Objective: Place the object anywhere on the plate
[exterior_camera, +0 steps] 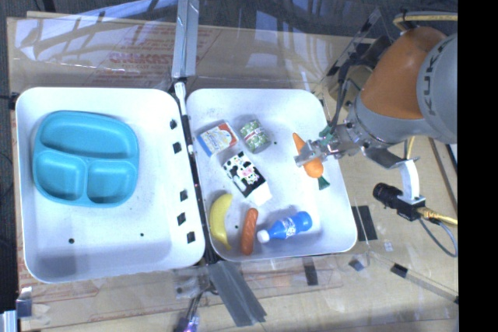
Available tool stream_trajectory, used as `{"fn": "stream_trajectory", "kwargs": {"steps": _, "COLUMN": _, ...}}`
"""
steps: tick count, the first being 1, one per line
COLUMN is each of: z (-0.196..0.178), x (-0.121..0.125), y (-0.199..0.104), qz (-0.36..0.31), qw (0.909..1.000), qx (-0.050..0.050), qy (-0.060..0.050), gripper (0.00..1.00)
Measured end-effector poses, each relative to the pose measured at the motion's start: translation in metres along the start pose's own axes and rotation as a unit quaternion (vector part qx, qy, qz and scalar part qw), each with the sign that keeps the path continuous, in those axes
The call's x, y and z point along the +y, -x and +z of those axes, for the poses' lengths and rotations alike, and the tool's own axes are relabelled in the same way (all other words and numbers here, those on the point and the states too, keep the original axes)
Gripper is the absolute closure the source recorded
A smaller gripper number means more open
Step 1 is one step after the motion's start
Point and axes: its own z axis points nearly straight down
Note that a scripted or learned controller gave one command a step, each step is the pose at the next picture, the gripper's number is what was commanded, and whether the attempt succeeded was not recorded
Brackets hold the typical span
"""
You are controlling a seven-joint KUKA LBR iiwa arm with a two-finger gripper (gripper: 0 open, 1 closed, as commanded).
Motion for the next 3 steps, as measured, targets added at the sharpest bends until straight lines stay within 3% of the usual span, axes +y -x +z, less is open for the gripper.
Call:
{"fn": "stream_trajectory", "kwargs": {"steps": 1, "z": 0.005, "x": 0.025, "y": -0.099, "qz": -0.01, "qw": 0.9999, "qx": 0.001, "qy": -0.002, "gripper": 1.0}}
{"fn": "stream_trajectory", "kwargs": {"steps": 2, "z": -0.052, "x": 0.047, "y": -0.16, "qz": -0.034, "qw": 0.9994, "qx": 0.001, "qy": -0.001, "gripper": 1.0}}
{"fn": "stream_trajectory", "kwargs": {"steps": 3, "z": -0.052, "x": 0.064, "y": -0.268, "qz": -0.024, "qw": 0.9997, "qx": 0.0, "qy": -0.001, "gripper": 1.0}}
